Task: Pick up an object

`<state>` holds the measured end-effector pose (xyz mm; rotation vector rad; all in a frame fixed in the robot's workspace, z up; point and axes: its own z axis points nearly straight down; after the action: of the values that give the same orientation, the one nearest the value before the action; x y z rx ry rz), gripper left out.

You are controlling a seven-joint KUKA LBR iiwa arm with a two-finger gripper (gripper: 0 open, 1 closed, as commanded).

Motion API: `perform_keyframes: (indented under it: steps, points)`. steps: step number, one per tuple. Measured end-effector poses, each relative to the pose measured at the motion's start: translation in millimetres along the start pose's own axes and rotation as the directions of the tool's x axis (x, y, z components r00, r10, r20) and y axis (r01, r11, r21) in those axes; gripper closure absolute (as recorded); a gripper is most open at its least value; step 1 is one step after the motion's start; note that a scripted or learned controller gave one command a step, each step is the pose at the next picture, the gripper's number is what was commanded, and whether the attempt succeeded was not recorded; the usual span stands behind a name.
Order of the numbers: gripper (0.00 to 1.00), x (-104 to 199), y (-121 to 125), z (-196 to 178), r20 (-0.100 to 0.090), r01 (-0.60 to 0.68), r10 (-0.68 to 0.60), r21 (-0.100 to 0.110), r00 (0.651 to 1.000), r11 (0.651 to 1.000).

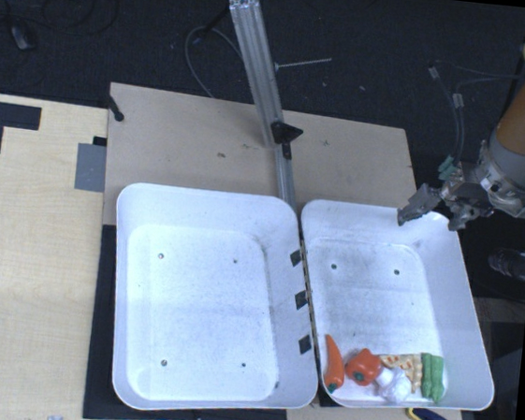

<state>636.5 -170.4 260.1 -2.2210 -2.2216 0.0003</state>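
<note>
A small cluster of objects lies along the near edge of the right-hand shallow white plastic bin [444,272], all of them pressed close together against its front wall. Leftmost in the group is a slim orange carrot-shaped toy [333,362], lying lengthwise near the bin's near left corner. Just beside it sits a rounded red-orange toy [363,366], and next to that a flat pale waffle-patterned piece [402,363] with a small crumpled white lump [396,386] touching its near side. At the right end of the row stands a green ridged block-shaped toy [432,376]. The rest of that bin's speckled floor lies open behind them. To the left, the second shallow white plastic bin [137,237] sits side by side with the first, their inner rims touching where three small black clips [300,298] line the seam. Both bins rest on a light wooden bench [195,140]. Farther back, a long grey metal rail [263,73] slants across the bench toward the bins' junction. At the far right corner of the right bin, the grey two-finger gripper [432,207] hovers over the rim, well apart from the toys; its dark fingers grasp nothing, though whether they are spread or closed cannot be told.
</note>
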Motion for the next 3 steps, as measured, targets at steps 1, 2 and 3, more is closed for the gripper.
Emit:
perform_keyframes:
  steps: [1, 2, 3]
  points:
    - [0.0, -10.7, -66.8, 149.1, -0.002, -0.001, 0.001, 0.009, 1.0, 1.0]
    - [0.0, 69.5, -89.5, 157.4, -0.002, 0.005, -0.005, 0.002, 1.0, 1.0]
    - [0.0, 134.9, -83.8, 69.6, -0.002, 0.005, -0.005, -0.008, 1.0, 1.0]
